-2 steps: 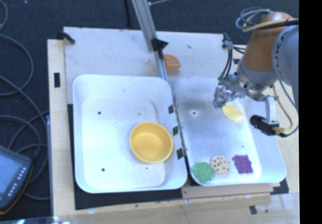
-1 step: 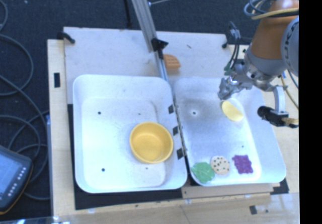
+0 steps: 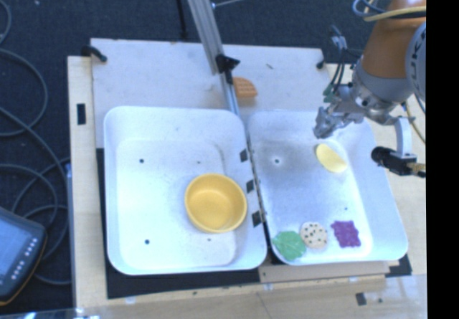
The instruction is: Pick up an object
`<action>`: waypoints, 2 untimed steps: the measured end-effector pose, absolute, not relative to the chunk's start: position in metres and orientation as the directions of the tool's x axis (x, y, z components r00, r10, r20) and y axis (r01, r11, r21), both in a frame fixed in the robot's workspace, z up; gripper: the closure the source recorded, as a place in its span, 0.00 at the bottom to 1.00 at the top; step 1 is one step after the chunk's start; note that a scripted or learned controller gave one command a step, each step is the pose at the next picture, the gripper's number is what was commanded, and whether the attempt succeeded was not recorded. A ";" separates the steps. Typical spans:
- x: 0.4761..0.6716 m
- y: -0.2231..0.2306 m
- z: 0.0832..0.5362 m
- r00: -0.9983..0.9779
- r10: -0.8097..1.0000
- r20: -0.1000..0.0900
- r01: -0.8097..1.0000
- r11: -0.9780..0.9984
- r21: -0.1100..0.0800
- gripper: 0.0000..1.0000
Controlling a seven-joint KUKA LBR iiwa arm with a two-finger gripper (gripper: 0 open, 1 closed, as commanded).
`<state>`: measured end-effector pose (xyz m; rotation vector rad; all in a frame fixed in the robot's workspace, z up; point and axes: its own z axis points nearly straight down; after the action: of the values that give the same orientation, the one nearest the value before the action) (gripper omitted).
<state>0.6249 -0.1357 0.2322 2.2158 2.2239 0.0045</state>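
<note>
A: Where do the arm's fingers (image 3: 324, 129) stand?

B: Over the far part of the right-hand shallow white bin (image 3: 373, 231); they hang from the grey arm with the orange band (image 3: 391, 52), which reaches in from the right; whether they are spread or pressed together I cannot tell, since they show as one dark grey lump.

A: And what lies nearest them?

B: A flat pale yellow oval piece (image 3: 331, 158), just below the fingers in the view and a little to their right; it rests on the bin floor; whether the tips touch it I cannot tell; nothing shows between them.

A: What else is in that bin?

B: Three small things in a row along the near wall, well apart from the fingers: a green rounded leafy piece (image 3: 289, 244) at the near left corner; beside it a round cream cookie with dark specks (image 3: 313, 234); then a purple knobbly cluster (image 3: 346, 233), almost straight below the fingers.

A: And the other bin?

B: The left-hand shallow white bin (image 3: 129, 138) holds a round yellow plastic bowl (image 3: 214, 202), upright, well to the left of the fingers and nearer the camera; beyond both bins, on the pale wooden bench (image 3: 158, 67), a small orange rounded object (image 3: 244, 88) lies at the foot of a slanted grey metal rail (image 3: 203, 13), left of the fingers and farther back.
</note>
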 end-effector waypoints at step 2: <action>0.616 -0.028 0.236 -0.009 1.000 0.003 1.000 0.009 0.001 1.00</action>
<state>0.6156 -0.0276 0.2357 2.2123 2.2320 0.0047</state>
